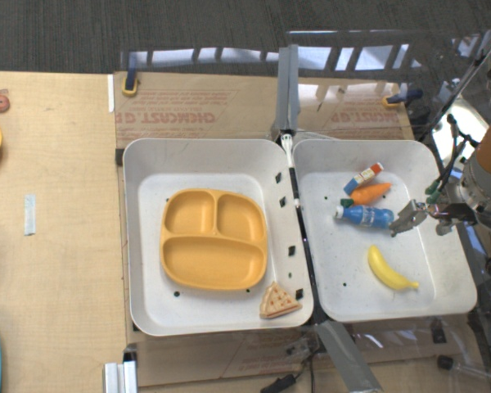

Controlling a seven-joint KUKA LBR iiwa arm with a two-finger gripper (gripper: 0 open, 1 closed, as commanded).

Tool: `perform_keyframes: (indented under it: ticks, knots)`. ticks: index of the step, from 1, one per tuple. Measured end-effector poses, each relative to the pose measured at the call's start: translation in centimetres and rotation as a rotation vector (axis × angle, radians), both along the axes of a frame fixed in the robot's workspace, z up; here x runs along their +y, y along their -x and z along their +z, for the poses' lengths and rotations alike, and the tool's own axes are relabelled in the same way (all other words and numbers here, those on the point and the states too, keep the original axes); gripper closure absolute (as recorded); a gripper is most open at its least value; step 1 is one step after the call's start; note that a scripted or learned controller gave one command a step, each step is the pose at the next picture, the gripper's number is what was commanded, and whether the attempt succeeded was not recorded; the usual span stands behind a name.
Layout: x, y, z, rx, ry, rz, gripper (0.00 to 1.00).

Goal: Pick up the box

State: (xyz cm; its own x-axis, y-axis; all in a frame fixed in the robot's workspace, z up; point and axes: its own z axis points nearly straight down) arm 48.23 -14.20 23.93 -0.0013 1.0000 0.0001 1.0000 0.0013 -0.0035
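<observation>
The box (pixel 363 178), small with blue, white and orange on it, is seen lying in the right bin (pixel 442 301), touching a carrot (pixel 370 192) just above a blue bottle (pixel 367 215). A banana (pixel 390 269) is seen below these. The pincer (pixel 409 217) is seen low at the bottle's right, holding nothing; how far it is open cannot be told. A yellow plate (pixel 214 240) and a waffle wedge (pixel 278 301) are seen in the left bin (pixel 143 170).

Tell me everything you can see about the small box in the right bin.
The box is small and oblong, mostly blue and white with a red end toward the upper right. It lies flat and slanted in the upper part of the right bin, just above the carrot, seemingly touching it. The gripper is apart from it, lower right.
</observation>
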Motion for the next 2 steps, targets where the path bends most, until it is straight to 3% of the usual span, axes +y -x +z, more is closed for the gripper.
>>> perform_keyframes:
  ticks: [1, 2]
  knots:
    - [3.2, -7.2, -11.4, 0.0, 0.0, -0.046, 0.0]
    - [-1.2, -9.8, -10.1, -0.004, 0.001, 0.041, 0.0]
